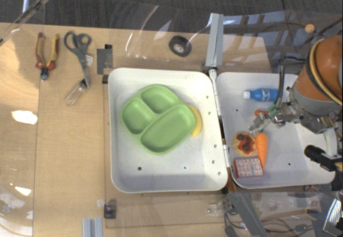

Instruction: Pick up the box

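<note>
Two shallow white bins sit side by side on the wooden bench [64,139]. The left bin [123,171] holds a green three-compartment plastic tray [159,118] with a yellow object [197,123] tucked against the tray's right edge. The right bin [300,174] holds the task item and its neighbours.

Target location: the small flat rectangular box with a red-and-white patterned top [248,167] lies in the near-left corner of the right bin, close to both walls there. An orange carrot-shaped toy [261,147] lies just beyond it, its tip near the box's far edge; whether they touch cannot be resolved. A small round red-and-yellow item [245,143] lies just left of the carrot. A blue plastic bottle with a white cap [262,94] lies on its side toward the bin's far edge.

My status: my gripper [262,122] is over the middle of the right bin, above the carrot's thick end and apart from the box. My fingers appear spread, with nothing between them.

Step in hand: approach. The box is not yet grasped.

Next move, as judged from this layout: shift toward the bin's near-left corner, centre over the box, align the fingers across its shorter sides, then descend. The bin walls and the adjacent carrot restrict clearance, so a misplaced descent is likely to strike the carrot or the wall.
</note>
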Robot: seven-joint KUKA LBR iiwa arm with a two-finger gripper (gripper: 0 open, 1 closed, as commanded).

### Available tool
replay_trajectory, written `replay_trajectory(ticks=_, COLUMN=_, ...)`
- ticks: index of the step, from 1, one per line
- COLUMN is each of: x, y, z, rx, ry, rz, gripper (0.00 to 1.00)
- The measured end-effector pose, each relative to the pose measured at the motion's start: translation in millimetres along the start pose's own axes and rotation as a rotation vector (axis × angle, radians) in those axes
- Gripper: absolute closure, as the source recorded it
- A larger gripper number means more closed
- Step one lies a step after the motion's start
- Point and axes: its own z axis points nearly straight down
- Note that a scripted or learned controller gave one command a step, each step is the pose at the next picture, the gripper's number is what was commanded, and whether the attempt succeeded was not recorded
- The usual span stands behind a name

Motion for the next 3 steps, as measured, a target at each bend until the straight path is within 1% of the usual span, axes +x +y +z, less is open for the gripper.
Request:
replay_trajectory(ticks=1, x=-42, y=36, z=67, rx=-0.001, ry=-0.001, rz=-0.070, gripper=0.00)
replay_trajectory(ticks=2, x=-99, y=115, z=80, rx=0.004, ry=-0.002, rz=-0.093, gripper=0.00)
replay_trajectory(ticks=3, x=-99, y=116, z=68, rx=0.003, ry=-0.006, rz=-0.100, gripper=1.00)
